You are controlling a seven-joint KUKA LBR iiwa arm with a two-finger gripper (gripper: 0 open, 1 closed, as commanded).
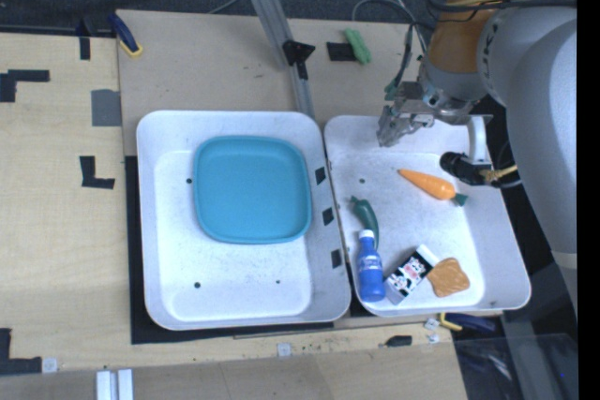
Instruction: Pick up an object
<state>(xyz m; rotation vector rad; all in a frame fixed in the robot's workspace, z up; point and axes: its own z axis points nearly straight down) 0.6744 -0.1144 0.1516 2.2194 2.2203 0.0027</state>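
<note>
I hang my gripper [392,132] over the far corner of the right bin [497,229], close to the wall it shares with the left bin [164,201]. My fingers point down at bare white floor, and whether they are spread or pressed together I cannot tell from this angle; nothing sits between them. The things I might take lie nearer the front. The carrot [427,184] rests a little way off toward the right of my gripper, apart from it. A green-handled brush [364,214] lies along the dividing wall, and just in front of it the blue bottle [369,268]. Beside that sit a black-and-white carton [411,274] and a tan bread-like piece [449,277] (these two touch). The left bin carries a blue plate [251,188].
</note>
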